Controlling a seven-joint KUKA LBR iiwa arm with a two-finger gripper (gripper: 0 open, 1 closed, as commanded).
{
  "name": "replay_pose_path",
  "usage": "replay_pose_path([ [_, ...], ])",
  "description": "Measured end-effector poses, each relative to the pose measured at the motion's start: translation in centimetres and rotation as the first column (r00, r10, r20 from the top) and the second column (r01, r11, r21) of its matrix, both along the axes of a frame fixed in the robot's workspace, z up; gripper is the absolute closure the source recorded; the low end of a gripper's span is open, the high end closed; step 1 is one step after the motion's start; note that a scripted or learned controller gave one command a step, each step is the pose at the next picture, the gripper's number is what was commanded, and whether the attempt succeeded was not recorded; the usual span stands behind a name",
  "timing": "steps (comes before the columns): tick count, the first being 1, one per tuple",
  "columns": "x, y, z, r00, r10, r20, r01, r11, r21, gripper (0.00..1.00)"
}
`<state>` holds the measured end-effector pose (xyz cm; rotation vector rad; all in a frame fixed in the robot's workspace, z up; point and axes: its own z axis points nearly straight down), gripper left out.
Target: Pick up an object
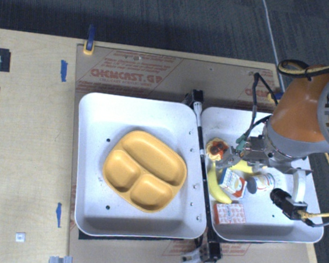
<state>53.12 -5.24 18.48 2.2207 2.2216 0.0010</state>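
Observation:
The arm reaches in from the right over the right bin [271, 227], and my gripper [244, 158] hangs low above that bin's middle. Right under and beside it lie a yellow banana [218, 188], a small white carton with blue and orange print [233, 182] and a pale round container [264, 182]. A red and orange round item [216, 148] sits just left of the gripper. A flat red-patterned packet [229, 212] lies near the front wall. The wrist hides what is directly under the gripper.
The left bin [95, 121] holds a large yellow three-part tray [143, 169], lying at a slant. A ridge [199, 161] divides the two bins. Black cables and a black fitting [285, 203] trail from the wrist over the right bin's right side.

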Motion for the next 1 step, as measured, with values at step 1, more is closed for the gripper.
replay_pose_path([
  [1,1.74,-7.02,-9.02,1.000,-0.001,0.006,0.001,1.000,0.000,0.00],
])
